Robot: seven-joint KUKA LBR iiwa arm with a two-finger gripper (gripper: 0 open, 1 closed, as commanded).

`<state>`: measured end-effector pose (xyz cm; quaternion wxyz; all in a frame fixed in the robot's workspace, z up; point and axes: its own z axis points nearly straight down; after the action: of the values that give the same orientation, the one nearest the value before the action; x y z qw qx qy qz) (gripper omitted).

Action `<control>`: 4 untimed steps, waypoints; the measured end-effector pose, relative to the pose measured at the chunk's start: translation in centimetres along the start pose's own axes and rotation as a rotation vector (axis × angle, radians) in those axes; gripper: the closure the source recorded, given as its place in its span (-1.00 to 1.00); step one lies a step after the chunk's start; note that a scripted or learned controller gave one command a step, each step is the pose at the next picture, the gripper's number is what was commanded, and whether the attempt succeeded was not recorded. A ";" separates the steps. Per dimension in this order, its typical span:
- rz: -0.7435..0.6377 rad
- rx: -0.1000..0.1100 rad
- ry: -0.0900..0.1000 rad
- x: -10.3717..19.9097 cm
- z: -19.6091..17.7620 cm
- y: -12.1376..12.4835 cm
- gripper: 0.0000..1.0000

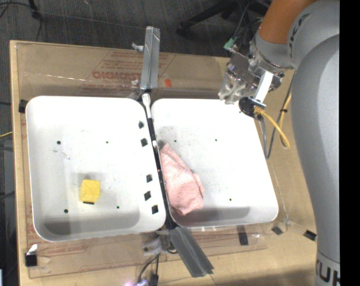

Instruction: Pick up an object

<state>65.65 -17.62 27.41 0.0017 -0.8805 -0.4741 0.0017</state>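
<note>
A crumpled pink cloth (181,180) lies in the right bin (239,154), against its left wall near the front. A small yellow block (90,190) sits in the left bin (66,130), toward its front. My gripper (232,92) hangs above the far right corner of the right bin, well away from both objects. Its pale fingers point down toward the bin's back rim, and nothing shows between them.
A grey metal bar (150,58) rises at the back between the two bins, and a divider with black clips (151,171) runs between them. A yellow cable (281,127) hangs from the wrist beside the right bin's far edge.
</note>
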 end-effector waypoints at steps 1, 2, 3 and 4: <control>0.210 -0.002 0.001 -2.1 -4.2 1.4 1.00; 0.422 0.003 0.000 -2.6 -1.2 0.4 1.00; 0.633 0.000 0.001 -3.5 -3.2 0.9 1.00; 0.771 -0.001 0.001 -3.6 -6.0 0.7 1.00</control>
<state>64.30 -21.00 33.45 0.0009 -0.9941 -0.1080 0.0016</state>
